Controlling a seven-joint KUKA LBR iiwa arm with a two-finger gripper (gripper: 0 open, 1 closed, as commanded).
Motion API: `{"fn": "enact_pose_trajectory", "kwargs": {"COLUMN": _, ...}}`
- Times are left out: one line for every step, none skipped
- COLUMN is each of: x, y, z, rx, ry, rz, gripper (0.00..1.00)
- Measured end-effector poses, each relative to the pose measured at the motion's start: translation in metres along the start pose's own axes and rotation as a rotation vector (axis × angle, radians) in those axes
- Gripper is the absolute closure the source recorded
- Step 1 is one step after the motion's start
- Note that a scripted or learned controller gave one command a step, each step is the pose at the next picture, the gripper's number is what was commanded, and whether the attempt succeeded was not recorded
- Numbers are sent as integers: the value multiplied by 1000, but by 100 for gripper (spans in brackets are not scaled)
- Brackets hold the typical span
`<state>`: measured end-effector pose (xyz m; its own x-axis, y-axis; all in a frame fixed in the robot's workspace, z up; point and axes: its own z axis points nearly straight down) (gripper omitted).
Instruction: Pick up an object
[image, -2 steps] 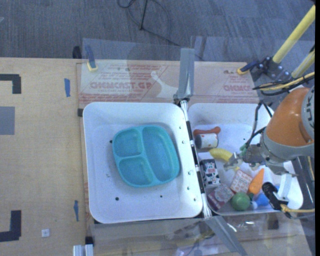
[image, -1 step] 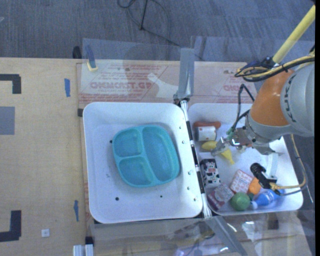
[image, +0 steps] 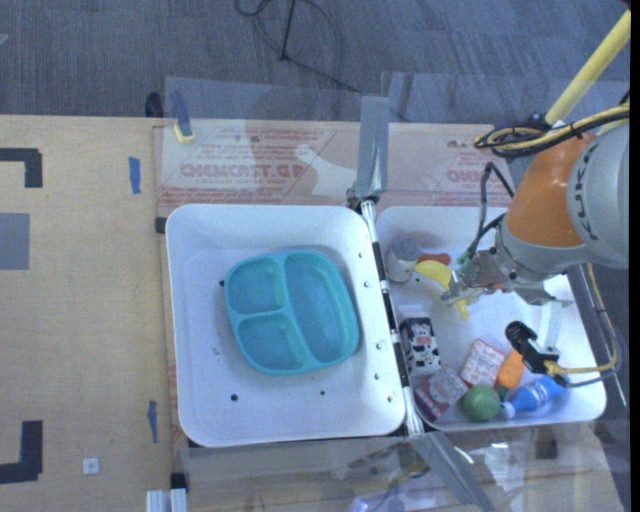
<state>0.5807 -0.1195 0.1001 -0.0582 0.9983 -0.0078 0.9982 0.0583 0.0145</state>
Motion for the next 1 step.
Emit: {"fn": "enact_pose_trajectory", "kwargs": {"x": 57, "y": -35, "z": -150, "rx": 15, "ry": 6, "rz": 96, "gripper": 100}}
